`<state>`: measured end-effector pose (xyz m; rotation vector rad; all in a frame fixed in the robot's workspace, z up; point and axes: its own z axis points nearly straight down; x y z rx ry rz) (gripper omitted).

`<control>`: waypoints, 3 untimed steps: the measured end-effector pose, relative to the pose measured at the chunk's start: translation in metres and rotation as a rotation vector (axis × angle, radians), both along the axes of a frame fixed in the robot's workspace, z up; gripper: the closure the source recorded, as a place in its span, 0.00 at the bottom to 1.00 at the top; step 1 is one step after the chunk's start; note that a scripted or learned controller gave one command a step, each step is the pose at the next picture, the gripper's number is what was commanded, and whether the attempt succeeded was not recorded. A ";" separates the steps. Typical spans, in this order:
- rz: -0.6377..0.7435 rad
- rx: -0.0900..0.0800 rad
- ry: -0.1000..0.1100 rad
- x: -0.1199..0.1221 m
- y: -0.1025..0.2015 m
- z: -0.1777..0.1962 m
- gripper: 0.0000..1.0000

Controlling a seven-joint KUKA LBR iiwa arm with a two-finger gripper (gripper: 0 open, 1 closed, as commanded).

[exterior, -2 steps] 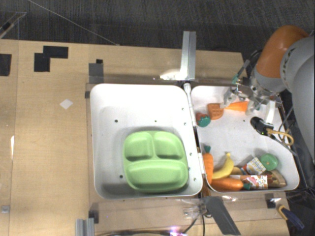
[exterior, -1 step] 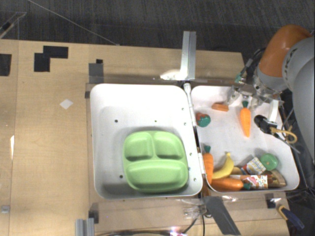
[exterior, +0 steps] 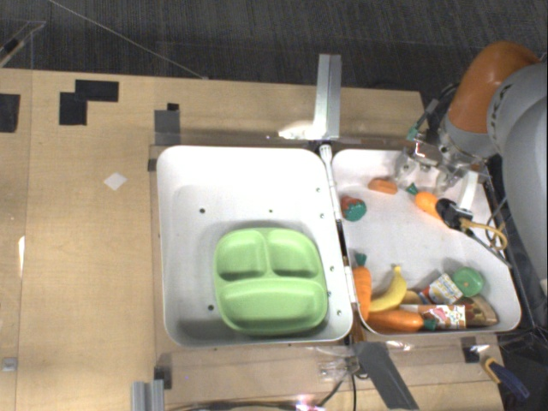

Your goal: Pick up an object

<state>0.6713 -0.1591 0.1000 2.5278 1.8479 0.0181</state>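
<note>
1. Two white bins sit side by side on the worktop (exterior: 86,255): left bin (exterior: 184,229) has a green tray (exterior: 270,279), right bin (exterior: 402,238) has the loose items.
2. Claw (exterior: 425,171) is low over the far part of the right bin, arm coming in from the right, orange band above the wrist.
3. Claw state: cannot tell, too small and partly blocked by the wrist hardware.
4. Nearest candidates: a small orange piece (exterior: 383,187) just left of the claw, and a small carrot (exterior: 426,203) just below it. Both lie on the bin floor; nothing looks lifted.
5. Cannot tell whether the claw touches either one; it is just beside both.
6. Other items, all lying in the right bin: red-green item (exterior: 352,207) by the divider, big carrot (exterior: 363,286), banana (exterior: 391,289), orange item (exterior: 396,320) along the near wall, bottle (exterior: 458,316), small packet (exterior: 445,288), green round item (exterior: 467,281).
7. Progress, my read: approach stage done or nearly so, claw positioned over a target; no grasp visible, no lift.
8. Left to do: close on one item, likely the orange piece or small carrot, then raise it clear of the bin.
</note>
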 end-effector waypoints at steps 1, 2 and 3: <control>0.141 -0.009 -0.005 0.004 -0.003 -0.001 0.00; 0.368 -0.003 0.007 0.000 0.027 -0.012 0.00; 0.169 -0.003 0.004 -0.069 -0.015 -0.010 0.00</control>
